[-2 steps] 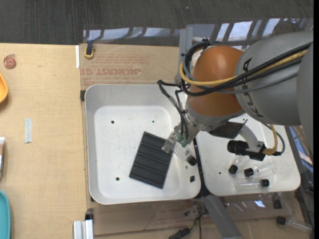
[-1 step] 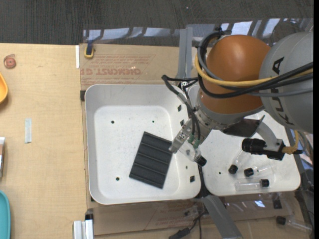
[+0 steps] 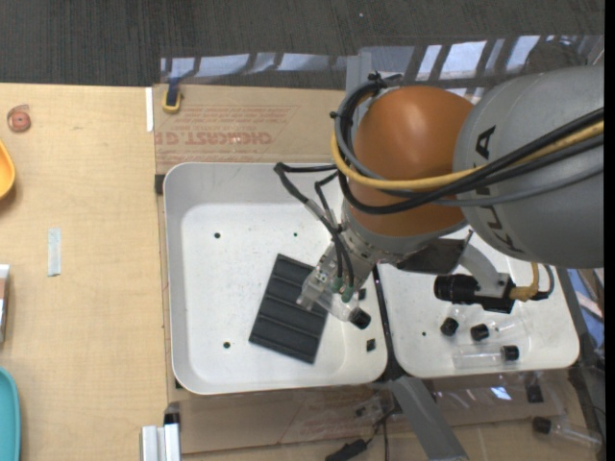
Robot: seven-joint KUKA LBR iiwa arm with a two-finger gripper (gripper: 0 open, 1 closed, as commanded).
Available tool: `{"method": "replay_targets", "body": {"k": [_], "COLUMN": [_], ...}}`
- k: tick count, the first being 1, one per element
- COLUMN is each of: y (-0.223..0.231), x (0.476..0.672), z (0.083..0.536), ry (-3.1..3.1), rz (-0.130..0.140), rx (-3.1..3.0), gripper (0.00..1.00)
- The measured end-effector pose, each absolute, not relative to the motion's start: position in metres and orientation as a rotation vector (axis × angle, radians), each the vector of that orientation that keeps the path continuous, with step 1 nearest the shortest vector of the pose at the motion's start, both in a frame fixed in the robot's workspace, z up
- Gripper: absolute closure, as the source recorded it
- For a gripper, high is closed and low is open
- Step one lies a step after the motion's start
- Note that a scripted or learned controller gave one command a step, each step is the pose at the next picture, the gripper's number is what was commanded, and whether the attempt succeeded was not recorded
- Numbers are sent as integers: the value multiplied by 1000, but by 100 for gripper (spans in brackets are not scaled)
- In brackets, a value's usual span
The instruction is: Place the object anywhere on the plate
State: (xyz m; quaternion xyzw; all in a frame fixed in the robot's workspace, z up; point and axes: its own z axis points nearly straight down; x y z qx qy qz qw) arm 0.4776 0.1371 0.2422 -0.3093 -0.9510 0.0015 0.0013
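- Camera view: a dark ribbed slab [image 3: 290, 308] is seen lying flat and tilted on the floor of the left bin [image 3: 192, 257], near its middle.
- It is judged to be stiff, rather light and thin; the ribs should give grip, so it is best taken across a narrow edge.
- The gripper [image 3: 325, 291] is seen at the slab's upper right corner; whether it is wide, narrow or holding the slab cannot be told.
- The right bin [image 3: 538, 353] bears small black parts.
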Motion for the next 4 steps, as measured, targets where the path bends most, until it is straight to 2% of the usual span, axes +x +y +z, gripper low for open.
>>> {"method": "replay_targets", "body": {"k": [1, 2, 3, 4], "y": [139, 163, 136, 121], "x": [478, 478, 479, 478], "z": [291, 237, 297, 228], "ry": [-3019, -3111, -3119, -3138], "rz": [1, 2, 0, 0], "rx": [-871, -422, -392, -128], "gripper": [100, 100, 100, 100]}}
